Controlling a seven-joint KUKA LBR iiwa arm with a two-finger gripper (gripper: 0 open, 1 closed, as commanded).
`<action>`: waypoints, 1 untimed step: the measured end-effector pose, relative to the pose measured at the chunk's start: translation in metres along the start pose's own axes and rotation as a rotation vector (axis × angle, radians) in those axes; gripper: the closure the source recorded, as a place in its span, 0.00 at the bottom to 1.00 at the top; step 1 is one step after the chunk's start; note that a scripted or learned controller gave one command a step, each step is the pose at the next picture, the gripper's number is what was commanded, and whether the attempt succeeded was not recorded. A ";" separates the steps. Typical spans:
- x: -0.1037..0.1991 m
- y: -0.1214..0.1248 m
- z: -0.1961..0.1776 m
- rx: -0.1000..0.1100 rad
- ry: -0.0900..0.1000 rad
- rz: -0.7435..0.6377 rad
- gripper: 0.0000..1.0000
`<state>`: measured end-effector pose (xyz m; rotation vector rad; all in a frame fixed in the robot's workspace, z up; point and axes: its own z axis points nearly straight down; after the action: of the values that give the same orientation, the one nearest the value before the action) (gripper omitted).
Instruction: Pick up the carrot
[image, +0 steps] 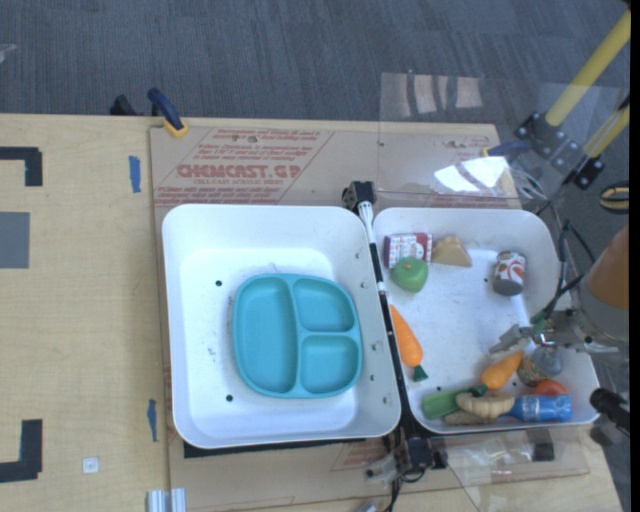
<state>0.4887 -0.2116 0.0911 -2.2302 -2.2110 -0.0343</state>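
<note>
The carrot is orange with a small green top. It lies along the left wall of the right bin, pointing up and down the view. My gripper hangs over the right side of that bin, well to the right of the carrot. It sits just above a shorter orange item. Nothing of the carrot is near it.
The right bin also holds a green apple, a red-white can, a tan wedge, a grey-red can, a blue bottle, a tan banana-like piece and a green piece. A teal divided plate lies in the left bin.
</note>
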 end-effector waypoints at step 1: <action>-0.003 0.002 -0.009 -0.007 -0.012 0.002 1.00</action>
<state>0.4902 -0.2152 0.1005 -2.2420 -2.2178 -0.0291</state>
